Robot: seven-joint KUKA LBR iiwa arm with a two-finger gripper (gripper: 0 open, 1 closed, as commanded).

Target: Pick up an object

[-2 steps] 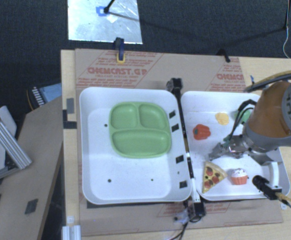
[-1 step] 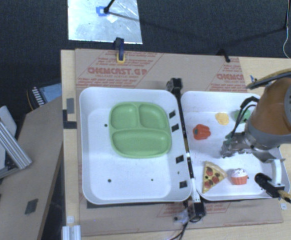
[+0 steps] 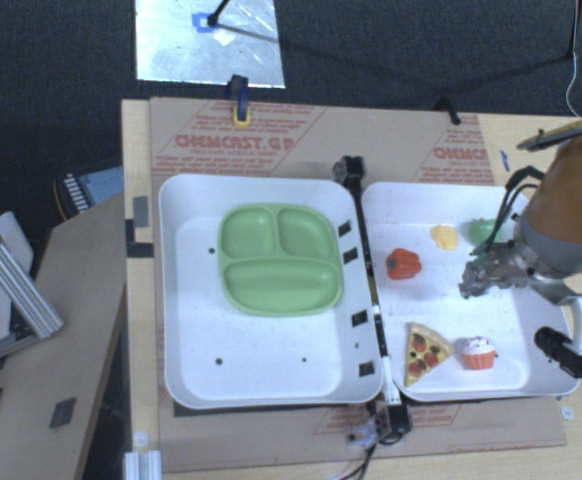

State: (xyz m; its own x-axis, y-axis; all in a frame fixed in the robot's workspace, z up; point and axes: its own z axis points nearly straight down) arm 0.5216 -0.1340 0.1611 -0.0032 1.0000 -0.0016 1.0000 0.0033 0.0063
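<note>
Camera view: the pincer (image 3: 479, 280) is seen low over the right bin (image 3: 396, 200), between a green item (image 3: 482, 231) at the bin's far side and a cupcake toy (image 3: 478, 353) nearer the front rim. Whether the pincer is spread or pressed together cannot be told; nothing is visibly pinched.

Candidates for picking all lie in the right bin: a red pepper-like toy (image 3: 403, 264), a small yellow lump (image 3: 444, 236), a pizza slice toy (image 3: 424, 353), the cupcake and the green item, which is partly hidden by the arm. The left bin (image 3: 186, 298) carries a green divided plate (image 3: 276, 260) with three compartments.

A miss is judged likely if the pincer is lowered where it stands, since bare white floor appears to lie beneath it. The toys look like smooth, hard moulded plastic; the rounded pepper and lump could be squeezed out sideways, and the flat wedge of pizza could be pressed against the glossy bin floor rather than lifted. The cupcake, touching or just beside the pizza, could be nudged. The counter (image 3: 301, 133) is covered with printed brown card.
</note>
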